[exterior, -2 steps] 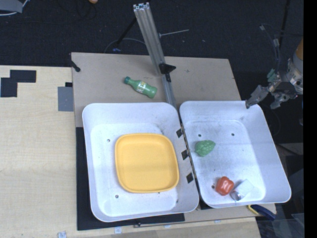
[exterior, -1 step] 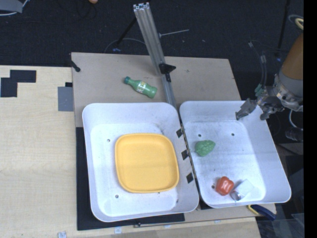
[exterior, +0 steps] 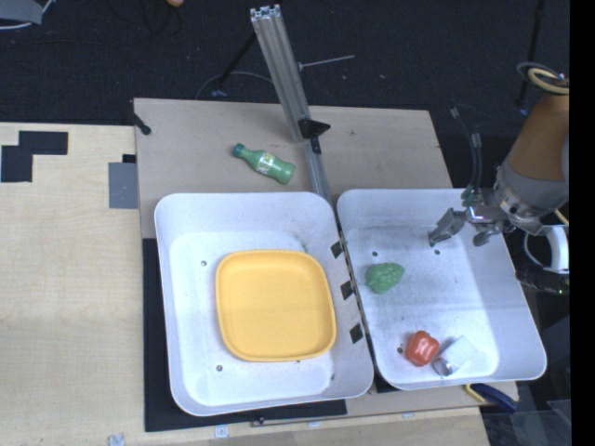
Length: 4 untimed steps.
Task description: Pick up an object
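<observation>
In the right bin (exterior: 502,295) lie a green crumpled object (exterior: 384,276) near its left wall, a red object (exterior: 421,347) at the front, and a small pale object (exterior: 456,356) right beside the red one. My gripper (exterior: 463,230) hangs over the bin's back right part, its fingers spread open with nothing between them. It is well to the right of and behind the green object, touching none of the three. A yellow square plate (exterior: 275,304) lies flat in the left bin (exterior: 186,221).
A green bottle (exterior: 264,163) lies on its side on the bench behind the left bin. A slanted metal rail (exterior: 288,68) rises from behind the gap between the bins. Black clips (exterior: 346,289) sit along the wall the bins share.
</observation>
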Tool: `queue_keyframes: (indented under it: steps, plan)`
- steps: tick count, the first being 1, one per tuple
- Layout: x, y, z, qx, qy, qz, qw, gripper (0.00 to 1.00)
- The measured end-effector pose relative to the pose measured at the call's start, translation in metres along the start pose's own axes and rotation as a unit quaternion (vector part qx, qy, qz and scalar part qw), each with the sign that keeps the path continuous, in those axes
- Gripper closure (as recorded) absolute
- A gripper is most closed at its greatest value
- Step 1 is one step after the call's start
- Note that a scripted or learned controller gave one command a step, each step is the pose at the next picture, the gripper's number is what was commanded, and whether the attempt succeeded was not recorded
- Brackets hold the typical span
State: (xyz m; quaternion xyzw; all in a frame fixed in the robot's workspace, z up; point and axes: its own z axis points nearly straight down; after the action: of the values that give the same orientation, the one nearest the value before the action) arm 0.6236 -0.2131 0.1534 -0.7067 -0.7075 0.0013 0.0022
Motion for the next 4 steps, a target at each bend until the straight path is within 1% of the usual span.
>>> queue_keyframes:
  steps: [1,2,3,4]
  plan:
    - [-0.004,-0.002,0.044,-0.001,0.000,0.000,1.0000,0.00]
    - [-0.004,-0.001,0.031,-0.003,-0.001,0.000,1.0000,1.00]
    - [-0.001,-0.009,-0.026,-0.005,-0.001,0.001,1.0000,1.00]
    - [-0.006,-0.011,-0.088,-0.005,-0.001,0.001,1.0000,1.00]
